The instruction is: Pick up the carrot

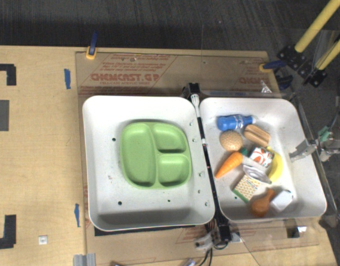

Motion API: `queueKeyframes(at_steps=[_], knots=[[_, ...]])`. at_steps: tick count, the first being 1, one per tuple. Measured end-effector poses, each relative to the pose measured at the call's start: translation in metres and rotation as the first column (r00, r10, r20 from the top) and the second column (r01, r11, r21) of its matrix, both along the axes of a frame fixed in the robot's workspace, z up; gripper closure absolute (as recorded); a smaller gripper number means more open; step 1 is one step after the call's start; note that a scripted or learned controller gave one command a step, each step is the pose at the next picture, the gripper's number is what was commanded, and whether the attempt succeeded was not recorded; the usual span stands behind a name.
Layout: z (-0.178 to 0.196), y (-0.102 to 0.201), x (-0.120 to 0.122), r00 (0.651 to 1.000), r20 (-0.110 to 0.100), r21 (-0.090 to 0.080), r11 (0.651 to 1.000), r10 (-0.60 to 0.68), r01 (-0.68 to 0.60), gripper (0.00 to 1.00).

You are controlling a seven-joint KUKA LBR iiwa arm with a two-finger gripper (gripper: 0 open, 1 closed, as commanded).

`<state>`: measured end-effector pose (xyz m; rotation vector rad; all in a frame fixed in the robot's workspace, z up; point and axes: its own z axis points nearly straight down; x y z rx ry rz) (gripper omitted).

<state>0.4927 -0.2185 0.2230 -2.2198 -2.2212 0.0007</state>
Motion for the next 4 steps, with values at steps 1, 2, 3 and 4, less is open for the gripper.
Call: queueKeyframes(at_steps=[1,2,3,4], knots=[[-0.107,0.053,-0.014,0.965,-0.005,0.007,0.965,0.261,-0.26,0.0],[-0.133,0.119,0.024,1.0,0.014,-0.004,1.0,-0.004,0.005,0.0],[-0.134,0.127,0.107,0.97,0.012,-0.002,0.97,-0.244,0.244,0.0],[-0.122,0.125,0.108,0.971,0.017,-0.01,0.971,-0.239,0.239,1.0]])
